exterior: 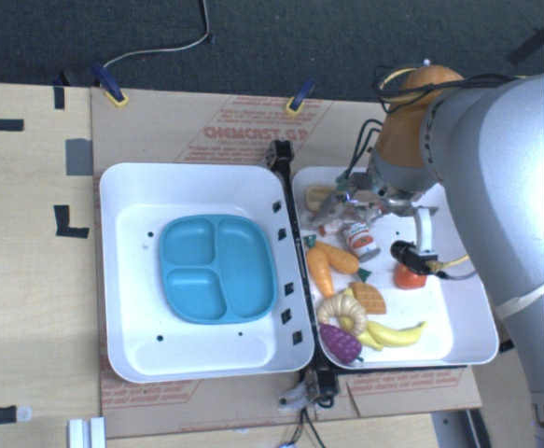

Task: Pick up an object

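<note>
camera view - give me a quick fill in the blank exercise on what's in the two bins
1. The blue divided plate lies in the ____ bin as the camera sees it.
2. The banana in the right bin is coloured ____.
3. The purple grapes lie at the edge of the right bin that is ____ to the camera.
4. The gripper hangs over the ____ bin.

Missing words: left; yellow; nearest; right

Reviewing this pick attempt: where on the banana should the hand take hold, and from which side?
Probably the banana's middle, from straight above, closing across its narrow width. It lies flat along the right bin's near edge; its left end abuts the purple grapes, while the right half is clear.
</note>
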`<control>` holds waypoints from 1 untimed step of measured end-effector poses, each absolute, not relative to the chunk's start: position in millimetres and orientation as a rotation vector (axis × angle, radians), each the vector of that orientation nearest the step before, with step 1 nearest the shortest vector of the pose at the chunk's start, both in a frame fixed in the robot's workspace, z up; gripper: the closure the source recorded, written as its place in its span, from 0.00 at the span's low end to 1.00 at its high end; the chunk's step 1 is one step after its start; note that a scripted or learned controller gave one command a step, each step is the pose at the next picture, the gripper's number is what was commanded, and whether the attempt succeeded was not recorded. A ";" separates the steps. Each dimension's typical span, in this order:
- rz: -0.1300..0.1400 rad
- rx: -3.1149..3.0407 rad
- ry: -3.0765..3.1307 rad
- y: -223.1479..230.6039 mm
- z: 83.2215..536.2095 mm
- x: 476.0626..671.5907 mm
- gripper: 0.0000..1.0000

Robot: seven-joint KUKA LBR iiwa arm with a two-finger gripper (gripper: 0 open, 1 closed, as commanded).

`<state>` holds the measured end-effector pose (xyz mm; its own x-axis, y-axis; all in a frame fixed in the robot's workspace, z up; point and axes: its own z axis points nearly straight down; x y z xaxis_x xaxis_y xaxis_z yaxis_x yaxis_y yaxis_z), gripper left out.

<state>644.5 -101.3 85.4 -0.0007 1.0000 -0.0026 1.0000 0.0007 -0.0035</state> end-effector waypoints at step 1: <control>0.011 -2.212 -2.220 -100.9 84.7 666.8 0.00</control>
<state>666.8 -100.9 84.7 -0.0034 1.0000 0.0007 0.9999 0.0035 -0.0107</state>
